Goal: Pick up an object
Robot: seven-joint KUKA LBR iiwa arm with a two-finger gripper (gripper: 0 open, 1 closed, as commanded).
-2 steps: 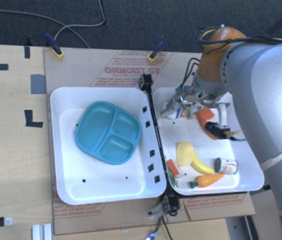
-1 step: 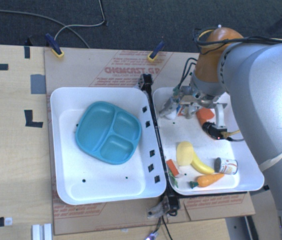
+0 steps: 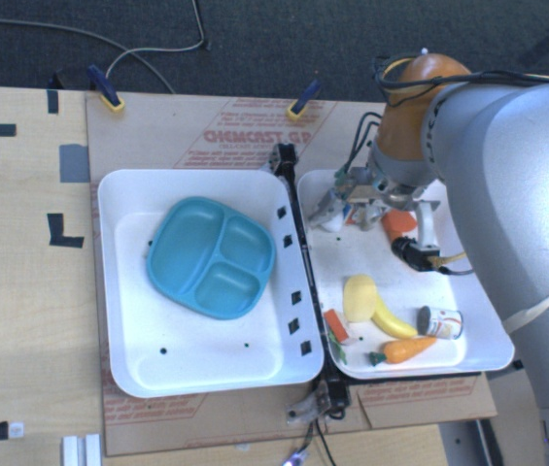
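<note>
Two white bins (image 3: 123,260) are sitting on your cardboard-covered bench (image 3: 206,134), dark carpet (image 3: 284,27) lying beyond; gripper (image 3: 344,205) is hanging over the right bin, finger state untellable.

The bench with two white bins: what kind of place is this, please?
Probably a robotics lab test bench. Two shallow white plastic bins sit on cardboard held by blue-and-yellow clamps, one holding a blue divided plastic plate, the other toy food such as a yellow banana.
</note>
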